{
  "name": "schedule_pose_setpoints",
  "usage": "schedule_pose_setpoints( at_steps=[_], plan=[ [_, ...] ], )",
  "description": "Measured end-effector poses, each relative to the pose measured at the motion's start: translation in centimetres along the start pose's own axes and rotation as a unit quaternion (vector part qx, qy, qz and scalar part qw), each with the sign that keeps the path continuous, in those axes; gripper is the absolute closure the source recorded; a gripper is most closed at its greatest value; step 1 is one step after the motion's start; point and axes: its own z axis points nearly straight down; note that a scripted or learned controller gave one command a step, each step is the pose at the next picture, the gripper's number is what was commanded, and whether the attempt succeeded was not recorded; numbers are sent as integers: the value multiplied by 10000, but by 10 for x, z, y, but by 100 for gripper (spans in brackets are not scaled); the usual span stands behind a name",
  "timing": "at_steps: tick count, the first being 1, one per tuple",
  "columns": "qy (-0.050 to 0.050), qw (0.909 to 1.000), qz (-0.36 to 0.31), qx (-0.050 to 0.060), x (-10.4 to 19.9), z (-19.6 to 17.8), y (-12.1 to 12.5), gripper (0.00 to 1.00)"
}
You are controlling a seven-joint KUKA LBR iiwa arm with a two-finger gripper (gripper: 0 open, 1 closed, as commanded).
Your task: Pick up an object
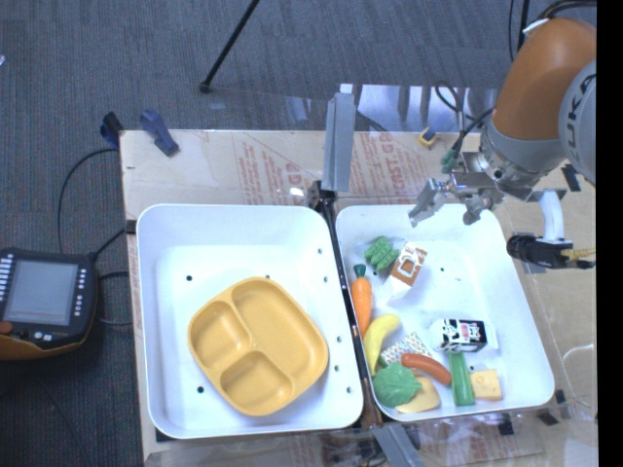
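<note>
The tool (450,205) is seen poised over the far edge of the right bin (521,300), its two fingers spread wide and nothing held between them. No object has been taken yet. The toys are found nearer in that bin: the small carton (409,265) and the green piece (381,254) lie closest, just near and left of the tool. The carrot (361,300) is laid with its long axis running far to near, the banana (381,338) below it. A descent toward the near-left is judged to be needed. In the left bin (165,261) a yellow tray (257,345) is resting.
</note>
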Motion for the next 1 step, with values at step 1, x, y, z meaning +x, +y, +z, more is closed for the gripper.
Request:
schedule_pose_setpoints(
  at_steps=[1],
  plan=[
    [2,9985,-542,-6,-5,144,-22,0]
  ],
)
